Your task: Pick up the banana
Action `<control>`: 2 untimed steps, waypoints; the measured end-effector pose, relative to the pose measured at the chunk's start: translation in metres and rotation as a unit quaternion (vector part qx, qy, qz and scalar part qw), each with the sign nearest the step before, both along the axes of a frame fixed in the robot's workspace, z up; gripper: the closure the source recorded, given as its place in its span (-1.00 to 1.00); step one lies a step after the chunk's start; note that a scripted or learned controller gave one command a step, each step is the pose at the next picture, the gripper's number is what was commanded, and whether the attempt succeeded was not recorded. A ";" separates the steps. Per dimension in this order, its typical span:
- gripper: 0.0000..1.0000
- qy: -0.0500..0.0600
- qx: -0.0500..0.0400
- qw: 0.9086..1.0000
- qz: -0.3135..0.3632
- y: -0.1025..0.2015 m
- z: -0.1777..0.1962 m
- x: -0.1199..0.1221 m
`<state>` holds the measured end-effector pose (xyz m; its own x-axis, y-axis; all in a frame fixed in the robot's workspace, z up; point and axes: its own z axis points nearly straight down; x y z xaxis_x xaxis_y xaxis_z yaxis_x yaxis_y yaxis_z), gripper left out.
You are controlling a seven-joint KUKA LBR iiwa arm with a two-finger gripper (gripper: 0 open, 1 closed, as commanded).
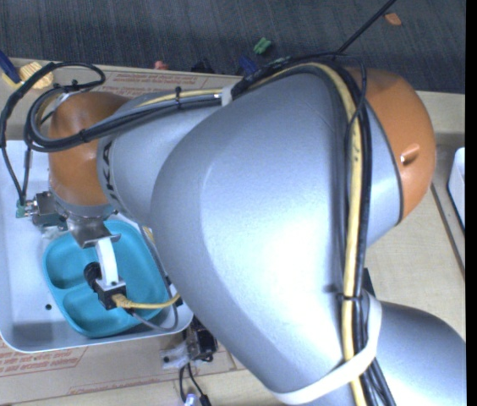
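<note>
My gripper (84, 231) hangs low over the left white bin (2, 252), reaching in from the right. Directly beneath it lies a teal moulded dish (69, 299) with rounded hollows, which takes up the near half of that bin. The orange wrist band (78, 150) sits just above the gripper. The big grey arm (255, 227) covers the middle and right of the view and hides whatever lies under it.
The left bin's far-left floor (6, 193) and near-left corner (23, 328) show bare white. The bench's cardboard edge (69, 366) runs along the front. Cables (44, 87) loop above the wrist.
</note>
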<state>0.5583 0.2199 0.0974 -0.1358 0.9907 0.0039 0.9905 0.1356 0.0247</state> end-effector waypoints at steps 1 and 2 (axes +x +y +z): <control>1.00 0.001 -0.001 1.000 0.002 0.000 0.010 0.000; 1.00 0.002 -0.001 1.000 0.004 0.001 0.019 0.000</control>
